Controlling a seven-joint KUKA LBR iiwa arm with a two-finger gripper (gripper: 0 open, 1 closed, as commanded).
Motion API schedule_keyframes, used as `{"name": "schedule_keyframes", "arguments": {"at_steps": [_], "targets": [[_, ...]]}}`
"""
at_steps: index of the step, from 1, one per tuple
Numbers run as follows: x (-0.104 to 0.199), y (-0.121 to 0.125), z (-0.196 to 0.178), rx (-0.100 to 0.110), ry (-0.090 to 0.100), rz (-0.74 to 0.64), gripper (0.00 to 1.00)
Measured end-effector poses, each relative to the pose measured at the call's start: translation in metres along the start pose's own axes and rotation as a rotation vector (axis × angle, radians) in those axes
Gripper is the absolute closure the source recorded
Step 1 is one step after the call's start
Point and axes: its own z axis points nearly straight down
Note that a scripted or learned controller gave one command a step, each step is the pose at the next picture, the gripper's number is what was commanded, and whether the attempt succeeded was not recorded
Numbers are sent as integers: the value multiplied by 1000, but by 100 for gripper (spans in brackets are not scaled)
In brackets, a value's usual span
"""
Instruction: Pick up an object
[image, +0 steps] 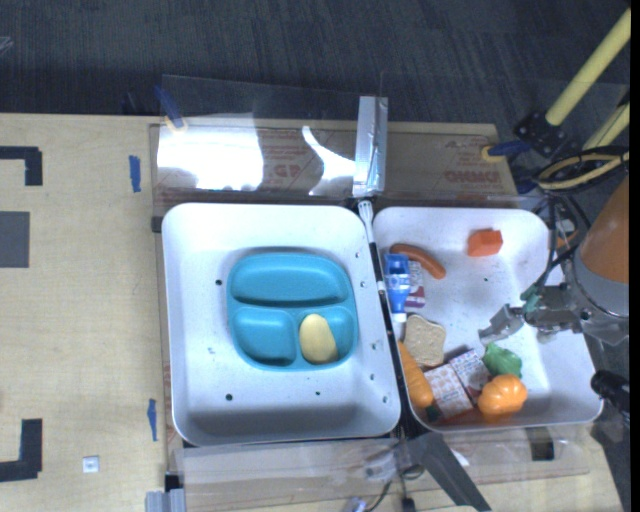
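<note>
Two white bins sat side by side on the bench. Left bin (190, 300) carried a blue divided tray (290, 275) with a pale yellow egg-shaped item (318, 338) in its lower right compartment. Right bin (520, 225) held the clutter: an orange-red block (485, 242) near the top wall, a sausage (418, 259) up left, a blue-and-white packet (399, 283) against the left wall, a bread slice (426, 339) below it, a carrot (415, 378) along the lower left, a brown-and-white packaged snack (452, 385) beside it, a green piece (502, 359) and an orange fruit (502, 395) at the lower right. The arm (605, 250) came in from the right with its orange band over the bin's right wall. Gripper (505, 322) was low over the right bin's mid-right area, pointing left, just above the green piece and well apart from the orange-red block. Nothing visibly sat between its tips; from this angle I couldn't tell how wide it was set. No object looked lifted; all items lay on the bin floor. A clear plastic sheet (260, 150) with glare stood behind the bins, yellow cables (590, 165) at upper right.
</note>
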Motion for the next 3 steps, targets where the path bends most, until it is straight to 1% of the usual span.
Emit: {"name": "schedule_keyframes", "arguments": {"at_steps": [1, 2, 3], "targets": [[5, 84, 38, -1, -1, 2, 0], [31, 157, 97, -11, -5, -82, 0], [32, 158, 86, -14, -6, -85, 100]]}}
